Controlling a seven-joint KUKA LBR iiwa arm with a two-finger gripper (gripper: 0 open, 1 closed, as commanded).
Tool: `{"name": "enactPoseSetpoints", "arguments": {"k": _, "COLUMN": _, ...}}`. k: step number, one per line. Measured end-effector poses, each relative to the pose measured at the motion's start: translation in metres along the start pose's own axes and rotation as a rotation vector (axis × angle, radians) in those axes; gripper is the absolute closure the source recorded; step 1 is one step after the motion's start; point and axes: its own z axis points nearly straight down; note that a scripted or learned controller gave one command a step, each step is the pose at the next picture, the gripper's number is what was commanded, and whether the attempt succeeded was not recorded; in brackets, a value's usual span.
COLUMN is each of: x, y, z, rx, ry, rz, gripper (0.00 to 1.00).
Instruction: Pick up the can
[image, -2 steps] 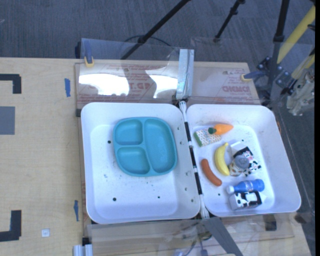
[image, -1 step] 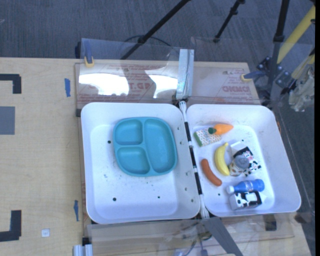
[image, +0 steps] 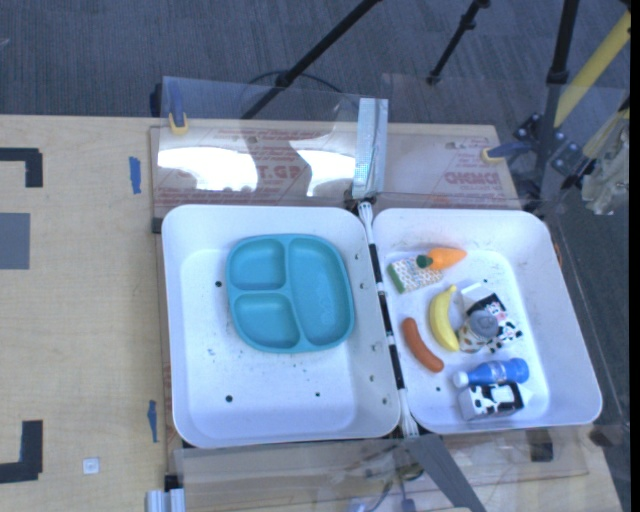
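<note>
lab / robot test cell | plywood bench (image: 70, 300) w/ black tape marks | two white bins (image: 190, 400) | tripod legs (image: 320, 45) on grey carpet | clear acrylic guard (image: 260, 150)

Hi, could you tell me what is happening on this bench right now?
Nothing is being handled at this moment. The can lies untouched in the right bin, beside a banana, a sausage, a carrot and a blue bottle. The left bin holds a teal divided plate.
</note>
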Motion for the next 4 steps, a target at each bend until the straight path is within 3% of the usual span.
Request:
{"name": "enactPoseSetpoints", "arguments": {"k": 1, "x": 0.000, "y": 0.000, "z": 0.000, "rx": 0.000, "ry": 0.000, "rz": 0.000, "gripper": 0.00}}
{"name": "enactPoseSetpoints", "arguments": {"k": 2, "x": 0.015, "y": 0.020, "z": 0.189, "rx": -0.010, "ry": 0.046, "rz": -0.101, "gripper": 0.00}}
{"name": "enactPoseSetpoints", "arguments": {"k": 3, "x": 0.001, "y": -0.015, "z": 0.073, "rx": -0.018, "ry": 0.039, "rz": -0.460, "gripper": 0.00}}
{"name": "enactPoseSetpoints", "arguments": {"k": 4, "x": -0.016, "y": 0.020, "z": 0.048, "rx": -0.019, "ry": 0.038, "rz": -0.499, "gripper": 0.00}}
